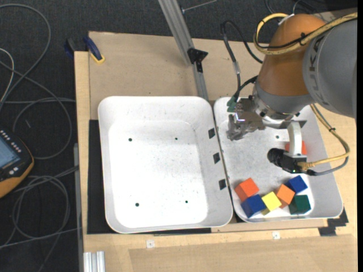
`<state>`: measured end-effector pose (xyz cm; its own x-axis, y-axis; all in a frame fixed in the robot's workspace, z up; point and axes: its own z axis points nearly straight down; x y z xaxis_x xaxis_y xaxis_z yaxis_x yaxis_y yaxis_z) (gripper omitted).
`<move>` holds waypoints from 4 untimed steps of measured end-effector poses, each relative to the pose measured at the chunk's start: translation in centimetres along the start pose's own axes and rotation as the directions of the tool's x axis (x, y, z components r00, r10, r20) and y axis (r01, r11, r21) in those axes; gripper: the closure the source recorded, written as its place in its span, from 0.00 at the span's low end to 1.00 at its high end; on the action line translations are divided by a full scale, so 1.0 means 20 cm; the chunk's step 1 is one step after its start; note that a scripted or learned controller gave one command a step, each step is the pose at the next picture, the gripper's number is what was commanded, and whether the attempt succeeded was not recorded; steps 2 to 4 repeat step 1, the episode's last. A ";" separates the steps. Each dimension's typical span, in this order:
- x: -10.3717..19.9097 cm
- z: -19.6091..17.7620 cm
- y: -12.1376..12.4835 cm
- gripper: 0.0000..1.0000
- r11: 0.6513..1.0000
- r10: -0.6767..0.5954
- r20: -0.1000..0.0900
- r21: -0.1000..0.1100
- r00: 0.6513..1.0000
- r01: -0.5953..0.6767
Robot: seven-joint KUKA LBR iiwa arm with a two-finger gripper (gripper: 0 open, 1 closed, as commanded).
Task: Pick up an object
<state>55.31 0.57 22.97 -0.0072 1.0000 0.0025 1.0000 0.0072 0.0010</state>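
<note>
1. Camera view: two shallow white bins sit side by side on the bench, the left bin (113, 118) and the right bin (329, 205).
2. The arm (306, 55) reaches in from the right over the far part of the right bin, its orange band above the wrist.
3. The gripper (238, 128) hangs over the far left part of the right bin, close to the wall shared with the left bin. Whether it is spread or pressed together cannot be told; it is small and blurred from this slant, and nothing is seen in it.
4. The blocks lie well apart from the gripper, clustered in the near part of the right bin.
5. An orange block (247, 188) is the leftmost and closest to the gripper, nearer the camera and slightly right of it.
6. Just near of it sits a blue block (254, 205), touching a yellow block (271, 200) on its right.
7. Further right are a second orange block (285, 194), a second blue block (296, 183) and a green block (299, 204), packed together by the near right corner.
8. A red block (296, 148) lies partly hidden behind a white part of the arm, right of the gripper.
</note>
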 end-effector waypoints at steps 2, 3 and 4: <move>0.32 0.01 0.00 1.00 1.000 -0.001 -0.001 0.001 1.000 0.001; 0.32 0.01 0.00 1.00 1.000 -0.001 -0.001 0.001 1.000 0.001; 0.32 0.01 0.00 1.00 1.000 -0.001 -0.001 0.001 1.000 0.001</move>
